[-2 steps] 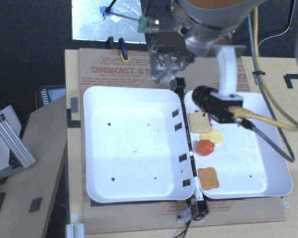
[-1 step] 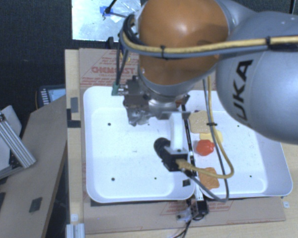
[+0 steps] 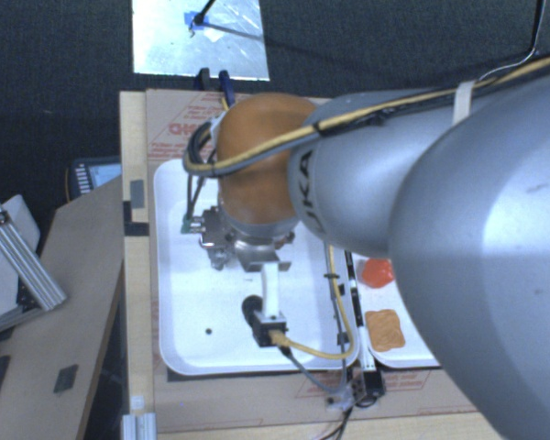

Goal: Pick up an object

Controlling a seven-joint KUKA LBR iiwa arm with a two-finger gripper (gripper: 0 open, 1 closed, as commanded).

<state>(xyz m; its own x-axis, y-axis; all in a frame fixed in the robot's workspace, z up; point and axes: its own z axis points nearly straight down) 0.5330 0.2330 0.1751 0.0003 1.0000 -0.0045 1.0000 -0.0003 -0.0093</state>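
The big grey arm casing [image 3: 458, 200] looks like smooth painted metal with a soft sheen, and its rounded orange band [image 3: 257, 168] is glossy. The shallow white left bin [image 3: 179, 273] appears to be smooth, faintly shiny plastic. Under it lies matt brown printed cardboard [image 3: 179, 126]. The silver sheet [image 3: 200, 24] at the top looks like crinkled, reflective foil. The ribbed aluminium bar [image 3: 18, 255] at the left is bare brushed metal.
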